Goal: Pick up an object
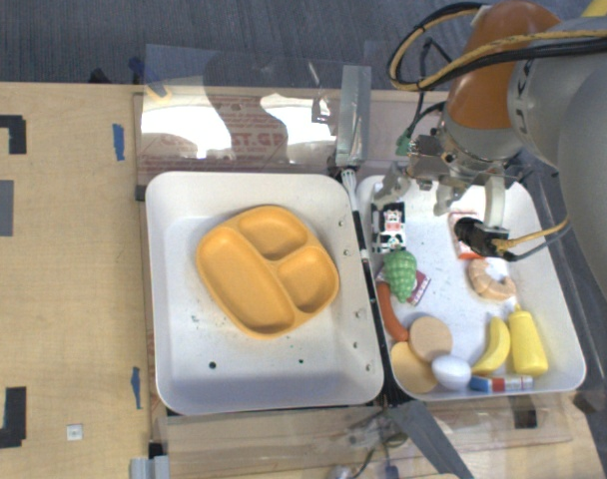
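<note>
My gripper [418, 196] hangs over the far end of the right bin [558, 297], open, with bare bin floor showing between its fingers. Just below its left finger stands a small black-and-white carton [390, 224]. A green leafy toy [400, 270] lies below the carton, and an orange sausage-like piece [386, 310] runs along the bin's left wall. A pale ring-shaped piece [491, 279] lies toward the right. Near the front sit two tan discs [429, 335], a white egg [450, 371], a banana [494, 345] and a yellow bottle [526, 340].
The left bin [174, 347] holds a yellow divided plate [269, 267]. A grey divider [353, 128] rises between the bins at the back. A blue-and-red marker [498, 382] lies at the right bin's front edge. A wooden bench top [54, 267] stretches to the left.
</note>
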Controlling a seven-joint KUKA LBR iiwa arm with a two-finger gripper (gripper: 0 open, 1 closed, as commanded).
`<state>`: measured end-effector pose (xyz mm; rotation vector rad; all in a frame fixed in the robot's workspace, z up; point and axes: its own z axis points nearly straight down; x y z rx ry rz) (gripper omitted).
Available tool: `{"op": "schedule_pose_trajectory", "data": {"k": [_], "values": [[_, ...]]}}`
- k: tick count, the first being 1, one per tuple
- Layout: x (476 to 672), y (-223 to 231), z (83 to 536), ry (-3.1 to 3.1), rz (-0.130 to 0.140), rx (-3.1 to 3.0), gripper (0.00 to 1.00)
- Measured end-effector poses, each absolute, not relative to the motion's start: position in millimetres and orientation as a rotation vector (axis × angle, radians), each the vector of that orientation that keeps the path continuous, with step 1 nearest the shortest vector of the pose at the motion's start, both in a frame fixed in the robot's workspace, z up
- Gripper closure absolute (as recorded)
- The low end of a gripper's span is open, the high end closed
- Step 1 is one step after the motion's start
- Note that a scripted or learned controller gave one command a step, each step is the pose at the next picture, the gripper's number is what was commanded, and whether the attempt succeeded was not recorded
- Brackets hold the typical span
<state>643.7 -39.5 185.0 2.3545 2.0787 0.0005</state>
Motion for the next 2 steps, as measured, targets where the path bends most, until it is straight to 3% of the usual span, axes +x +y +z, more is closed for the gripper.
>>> {"op": "schedule_pose_trajectory", "data": {"k": [1, 2], "values": [[643.7, -39.5, 185.0, 2.079, 0.001, 2.355, 0.00], [516.1, -64.5, 184.4, 2.155, -0.002, 2.288, 0.00]]}}
